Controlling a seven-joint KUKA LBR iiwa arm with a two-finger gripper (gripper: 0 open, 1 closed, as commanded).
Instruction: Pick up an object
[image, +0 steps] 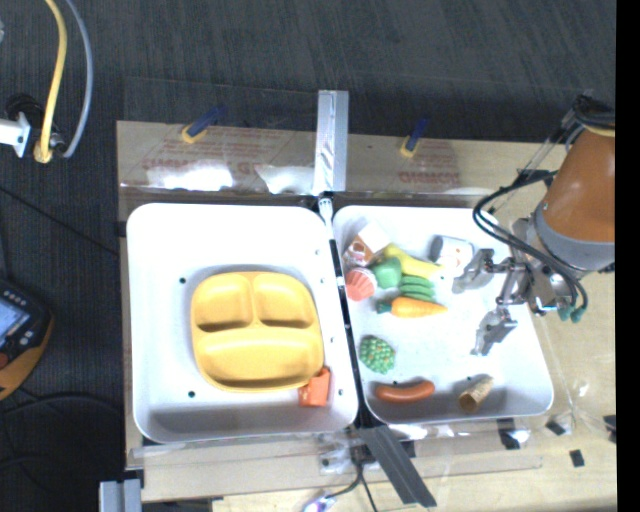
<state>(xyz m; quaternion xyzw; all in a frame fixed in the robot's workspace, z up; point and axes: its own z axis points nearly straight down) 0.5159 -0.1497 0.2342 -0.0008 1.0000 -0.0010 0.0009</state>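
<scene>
Watching from beside the tabletop (590, 350): the arm comes in from the right and its hand (487, 300) hangs over the right bin (450, 350), toward that bin's right side.

> is it holding anything?

Nope. The fingers (494, 330) are spread wide, with only bare white bin floor between them. Every toy sits apart from it.

> so where's the stuff it could grab?

Mostly in the left half of that same bin. A carrot (418, 308) lies flat in the middle, the closest thing to the hand. Above it there's a cluster: a yellow piece (415, 264), a green piece (385, 272) and a red piece (360, 284), all bunched up touching each other. A white piece (452, 252) sits near the upper finger. Along the near wall are a sausage (403, 390) and a brown cork-looking piece (475, 392), with a green knobbly ball (376, 352) just above the sausage.

> and the other bin?

The left bin (160, 300) has a yellow divided plate (258, 330), plus an orange block (316, 388) at the plate's near right corner.
</scene>
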